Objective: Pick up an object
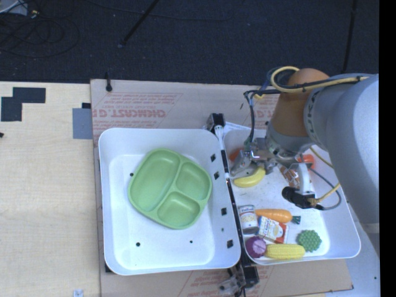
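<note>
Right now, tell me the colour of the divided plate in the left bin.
Light green; the divided plate shows clearly in the camera view.

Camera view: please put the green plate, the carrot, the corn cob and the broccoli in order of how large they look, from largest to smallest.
1. green plate, by far the largest
2. carrot and corn cob, which look about alike in length, so I do not rank them
3. broccoli, the smallest

Green divided plate (171, 188) in left bin (117, 246); cardboard (154, 107) beneath.

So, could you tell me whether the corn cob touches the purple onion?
Touching: the camera view shows the corn cob lying against the purple onion, no gap visible.
</note>
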`<act>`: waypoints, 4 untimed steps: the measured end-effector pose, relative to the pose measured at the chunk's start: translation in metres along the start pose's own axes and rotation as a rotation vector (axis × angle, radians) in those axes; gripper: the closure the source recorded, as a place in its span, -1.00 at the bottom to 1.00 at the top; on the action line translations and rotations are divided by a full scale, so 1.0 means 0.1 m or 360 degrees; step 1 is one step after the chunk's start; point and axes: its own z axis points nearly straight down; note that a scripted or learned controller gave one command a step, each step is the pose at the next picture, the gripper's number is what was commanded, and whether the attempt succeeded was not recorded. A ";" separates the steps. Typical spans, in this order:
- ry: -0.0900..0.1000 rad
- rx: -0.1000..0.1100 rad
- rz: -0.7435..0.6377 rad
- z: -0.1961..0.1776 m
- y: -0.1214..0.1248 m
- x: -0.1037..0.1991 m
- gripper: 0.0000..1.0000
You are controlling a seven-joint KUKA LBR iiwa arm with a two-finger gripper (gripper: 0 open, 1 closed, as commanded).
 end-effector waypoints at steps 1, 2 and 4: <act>0.0002 0.0000 -0.0003 0.00 0.12 -0.09 -1.00; 0.0001 0.0000 0.0000 -0.66 0.05 -0.50 -1.00; 0.0005 0.0005 -0.0001 0.00 0.12 -0.27 -1.00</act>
